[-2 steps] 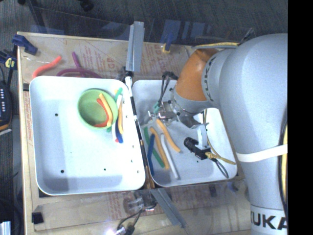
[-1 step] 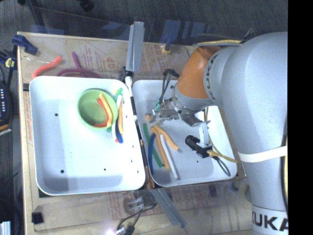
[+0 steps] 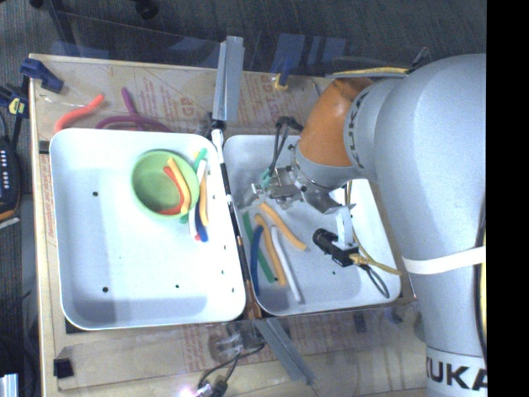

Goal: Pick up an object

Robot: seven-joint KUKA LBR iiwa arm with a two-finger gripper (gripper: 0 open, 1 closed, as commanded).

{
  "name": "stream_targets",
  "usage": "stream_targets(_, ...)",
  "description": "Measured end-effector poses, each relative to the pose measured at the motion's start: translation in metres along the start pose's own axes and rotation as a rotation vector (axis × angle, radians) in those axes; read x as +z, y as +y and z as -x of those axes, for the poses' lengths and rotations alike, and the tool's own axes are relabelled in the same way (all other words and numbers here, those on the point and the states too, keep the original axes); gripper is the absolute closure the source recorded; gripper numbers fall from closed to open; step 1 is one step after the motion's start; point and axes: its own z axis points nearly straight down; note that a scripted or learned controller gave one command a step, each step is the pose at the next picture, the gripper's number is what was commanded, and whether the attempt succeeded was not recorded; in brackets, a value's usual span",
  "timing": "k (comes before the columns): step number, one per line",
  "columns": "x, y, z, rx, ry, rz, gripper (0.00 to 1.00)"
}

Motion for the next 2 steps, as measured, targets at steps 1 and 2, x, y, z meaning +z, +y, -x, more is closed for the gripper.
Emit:
stream_targets(1, -0.010, 0.001, 0.000, -0.002, -0.003, 0.007, 1.00)
stream_targets(2, -0.091, 0.054, -0.044, -0.247, 0.002, -0.002, 1.00)
